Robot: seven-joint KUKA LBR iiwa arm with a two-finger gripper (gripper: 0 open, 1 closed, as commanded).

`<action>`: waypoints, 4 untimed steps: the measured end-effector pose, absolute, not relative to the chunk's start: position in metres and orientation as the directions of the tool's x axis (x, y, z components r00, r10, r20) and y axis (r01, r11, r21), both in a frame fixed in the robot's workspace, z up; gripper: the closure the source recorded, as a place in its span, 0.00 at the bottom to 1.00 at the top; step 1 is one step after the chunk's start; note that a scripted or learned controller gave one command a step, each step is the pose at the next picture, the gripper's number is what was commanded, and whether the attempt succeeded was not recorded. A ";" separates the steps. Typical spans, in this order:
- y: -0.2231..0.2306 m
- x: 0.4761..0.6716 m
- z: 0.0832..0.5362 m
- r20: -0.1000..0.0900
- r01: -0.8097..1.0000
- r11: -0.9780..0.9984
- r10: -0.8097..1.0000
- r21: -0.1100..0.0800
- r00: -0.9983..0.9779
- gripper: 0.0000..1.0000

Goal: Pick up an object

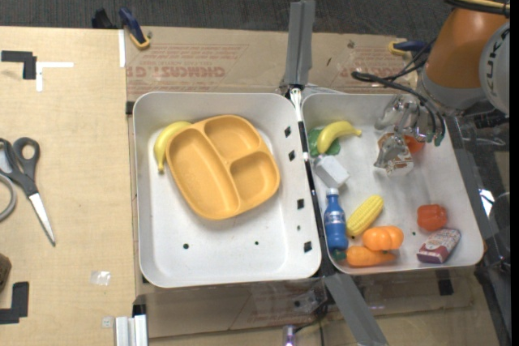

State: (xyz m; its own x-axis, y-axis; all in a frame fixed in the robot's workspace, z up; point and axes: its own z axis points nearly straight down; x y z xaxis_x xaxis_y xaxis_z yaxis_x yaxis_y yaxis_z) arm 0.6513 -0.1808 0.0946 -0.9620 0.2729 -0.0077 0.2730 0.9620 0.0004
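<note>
My gripper (394,155) hangs over the upper right part of the right bin (462,174), its metal end pointing down. A small orange-red object (414,145) shows just behind it, partly hidden; whether it is held I cannot tell. Below it in the same bin lie a red pepper-like toy (432,216), a pink and white packet (439,245), an orange toy (382,238), a carrot-like piece (363,257), a corn cob (364,214), a blue bottle (334,219), a white box (331,171) and a banana (337,133) over something green (312,142).
The left bin (162,255) holds a yellow divided plate (224,166) with a second banana (165,143) at its left rim. Scissors (29,184) lie on the bench at far left. A grey divider bar (300,40) stands between the bins at the back.
</note>
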 end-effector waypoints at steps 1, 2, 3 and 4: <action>-0.180 0.653 0.106 -0.015 0.270 0.963 0.270 -0.001 -0.963 1.00; -0.180 0.653 0.106 -0.015 0.270 0.963 0.270 0.000 -0.963 0.00; -0.162 0.611 0.092 -0.002 0.428 0.904 0.428 0.001 -0.904 0.00; -0.213 0.528 0.092 -0.002 0.352 0.936 0.352 0.002 -0.936 0.00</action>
State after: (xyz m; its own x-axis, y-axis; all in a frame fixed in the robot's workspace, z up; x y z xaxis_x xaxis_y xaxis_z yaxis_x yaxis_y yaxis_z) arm 0.5281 -0.2135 0.0923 -0.9361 0.3517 -0.0018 0.3517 0.9361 0.0019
